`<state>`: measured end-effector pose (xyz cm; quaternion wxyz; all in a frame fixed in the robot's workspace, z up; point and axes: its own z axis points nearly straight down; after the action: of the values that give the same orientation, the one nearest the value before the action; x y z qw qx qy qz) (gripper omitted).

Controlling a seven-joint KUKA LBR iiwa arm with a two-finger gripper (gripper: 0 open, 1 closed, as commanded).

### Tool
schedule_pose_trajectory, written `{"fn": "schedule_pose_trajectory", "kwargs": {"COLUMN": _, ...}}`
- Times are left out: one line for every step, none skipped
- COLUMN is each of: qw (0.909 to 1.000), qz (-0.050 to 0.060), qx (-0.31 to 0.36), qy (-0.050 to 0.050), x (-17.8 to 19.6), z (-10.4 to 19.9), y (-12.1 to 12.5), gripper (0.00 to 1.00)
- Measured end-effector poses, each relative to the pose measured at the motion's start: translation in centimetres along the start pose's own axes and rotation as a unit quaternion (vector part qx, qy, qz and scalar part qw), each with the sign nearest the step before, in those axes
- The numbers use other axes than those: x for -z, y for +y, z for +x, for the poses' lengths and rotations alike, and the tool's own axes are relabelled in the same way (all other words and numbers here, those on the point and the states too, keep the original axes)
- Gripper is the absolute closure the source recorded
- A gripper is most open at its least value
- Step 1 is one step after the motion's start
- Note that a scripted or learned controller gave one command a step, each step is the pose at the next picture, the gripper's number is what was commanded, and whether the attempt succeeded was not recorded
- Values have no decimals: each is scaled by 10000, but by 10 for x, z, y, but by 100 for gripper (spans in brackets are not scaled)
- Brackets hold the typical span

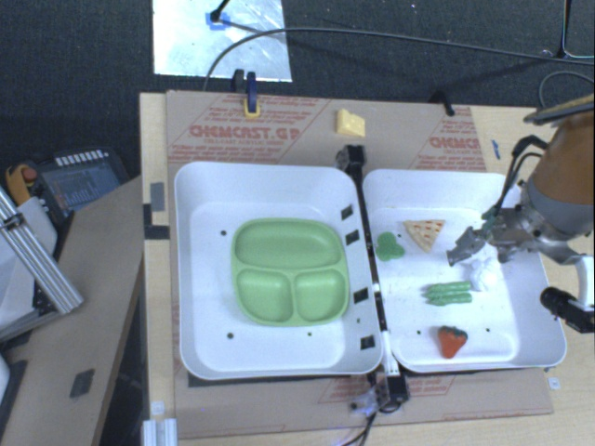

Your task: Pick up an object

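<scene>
On the bench stand 2 white bins: the left bin (pixel 200 249) carries 1 green divided plate (pixel 286 269) with 3 compartments, and the right bin (pixel 521 342) carries 5 loose things. These are 1 pizza slice (pixel 424 233), 1 green broccoli piece (pixel 389 245), 1 bunch of green beans (pixel 449 293), 1 strawberry (pixel 452 341) and 1 small white crumpled thing (pixel 480 271). Beyond both bins, 1 yellow cheese wedge (pixel 350 123) lies on the cardboard.

The gripper (pixel 465 248) hangs over the right bin, its grey tips blurred together, so I cannot tell whether they are spread or pressed. The arm behind it is cut off at the picture's edge. The white thing sits just under and beside the tips, too small and pale against the bin to name; whether the tips touch it cannot be made out.

The pizza slice is just beyond the tips toward the left bin, a tan triangle with red spots. The green beans lie just below the gripper, near it. The strawberry, red with a green cap, lies farther below. The broccoli piece lies past the pizza slice, near the bins' shared wall.
</scene>
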<state>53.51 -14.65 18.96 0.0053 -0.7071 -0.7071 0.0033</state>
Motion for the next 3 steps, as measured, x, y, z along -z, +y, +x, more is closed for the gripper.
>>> {"fn": "schedule_pose_trajectory", "kwargs": {"qw": 10000, "qz": -65, "qx": 15, "qy": -12, "x": 7, "z": 0, "y": 3, "gripper": 0}}
{"fn": "schedule_pose_trajectory", "kwargs": {"qw": 10000, "qz": -47, "qx": 15, "qy": -8, "x": -39, "z": 4, "y": 11, "gripper": 0}}
{"fn": "schedule_pose_trajectory", "kwargs": {"qw": 10000, "qz": -48, "qx": 10, "qy": -8, "x": -88, "z": 4, "y": 21, "gripper": 0}}
